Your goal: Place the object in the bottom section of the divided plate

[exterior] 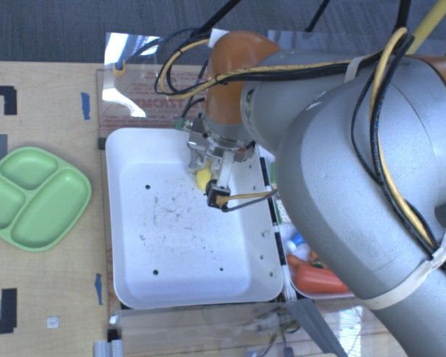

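A pale wooden bench (52, 88) fills the left and centre of the frame, marked with black corner brackets and short strips of blue tape; dark grey floor runs across the top. On the bench at far left sits the green divided plate (34, 197), one long section along its lower right and two smaller ones at upper left. To its right is a shallow white bin (178, 251), its floor scuffed and speckled. At the lower right edge, a second bin (281, 214) shows as a sliver holding an orange object (321, 278) and some blue bits.

My grey arm (357, 162) comes in from the right and covers much of that side, its orange band (234, 69) near top centre. My gripper (212, 173) hangs over the upper part of the white bin. A small yellow object (203, 178) shows right at my gripper, on its left side, well apart from the plate. I cannot tell whether I am gripping it or merely beside it.
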Available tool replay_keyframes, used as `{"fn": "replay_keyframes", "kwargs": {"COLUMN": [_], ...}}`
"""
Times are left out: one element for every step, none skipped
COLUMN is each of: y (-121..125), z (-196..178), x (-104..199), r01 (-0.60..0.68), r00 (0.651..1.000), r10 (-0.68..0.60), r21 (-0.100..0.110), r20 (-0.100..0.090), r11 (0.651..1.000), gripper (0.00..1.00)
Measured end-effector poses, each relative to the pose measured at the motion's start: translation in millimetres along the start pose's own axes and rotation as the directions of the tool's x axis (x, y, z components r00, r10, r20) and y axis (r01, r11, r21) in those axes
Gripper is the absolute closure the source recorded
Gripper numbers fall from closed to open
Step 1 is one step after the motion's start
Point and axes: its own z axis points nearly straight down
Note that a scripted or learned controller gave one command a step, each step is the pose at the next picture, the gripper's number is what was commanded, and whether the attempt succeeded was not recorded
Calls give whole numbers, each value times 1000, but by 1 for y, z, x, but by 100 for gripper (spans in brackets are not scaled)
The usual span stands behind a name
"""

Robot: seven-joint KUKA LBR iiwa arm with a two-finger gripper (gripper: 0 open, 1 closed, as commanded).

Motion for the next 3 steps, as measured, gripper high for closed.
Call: {"fn": "replay_keyframes", "kwargs": {"y": [-51, -23, -23], "z": [-82, -60, -60], "x": [44, 81, 81], "r01": [202, 302, 303], "r00": [979, 953, 953], "r10": [-202, -302, -302], "r21": [-22, -22, -23], "r20": [6, 9, 9], "r11": [979, 953, 953], "gripper": [100, 100, 0]}}
